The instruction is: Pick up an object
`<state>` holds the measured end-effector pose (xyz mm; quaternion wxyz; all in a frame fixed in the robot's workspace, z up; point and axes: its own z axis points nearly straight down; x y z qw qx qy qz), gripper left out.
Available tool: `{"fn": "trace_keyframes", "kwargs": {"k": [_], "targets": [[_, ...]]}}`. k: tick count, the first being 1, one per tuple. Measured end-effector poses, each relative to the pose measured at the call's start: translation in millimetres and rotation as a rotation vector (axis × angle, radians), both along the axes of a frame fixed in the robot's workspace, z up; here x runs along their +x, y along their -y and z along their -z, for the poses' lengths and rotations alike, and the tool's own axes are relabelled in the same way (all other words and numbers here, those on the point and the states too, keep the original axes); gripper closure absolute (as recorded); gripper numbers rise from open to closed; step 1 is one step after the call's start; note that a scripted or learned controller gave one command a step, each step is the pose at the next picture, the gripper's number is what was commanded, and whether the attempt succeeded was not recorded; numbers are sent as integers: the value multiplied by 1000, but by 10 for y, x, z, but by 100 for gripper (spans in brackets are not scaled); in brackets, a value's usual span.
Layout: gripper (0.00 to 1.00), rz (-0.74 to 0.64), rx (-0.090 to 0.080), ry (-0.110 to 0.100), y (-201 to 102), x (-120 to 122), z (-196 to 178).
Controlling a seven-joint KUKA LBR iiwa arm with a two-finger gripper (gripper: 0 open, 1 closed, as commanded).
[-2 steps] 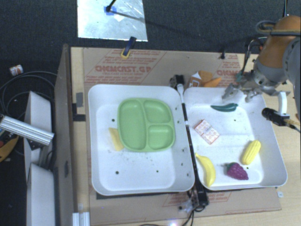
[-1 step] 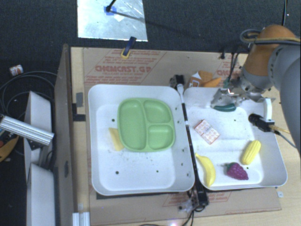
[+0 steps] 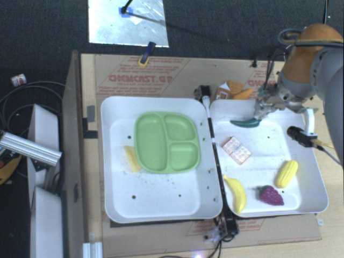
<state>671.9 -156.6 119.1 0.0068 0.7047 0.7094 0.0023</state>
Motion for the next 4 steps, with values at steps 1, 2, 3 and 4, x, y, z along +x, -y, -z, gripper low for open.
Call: {"fn": "trace_keyframes", "kwargs": {"k": [1,2,3,4], "targets": [[0,0,0,-1,0,-3,6],[0,0,4,-8,-441,-19,304],[0,1,6,-4,-449,-12,-270],[0,0,7,-10,-710,-166,-341]]}}
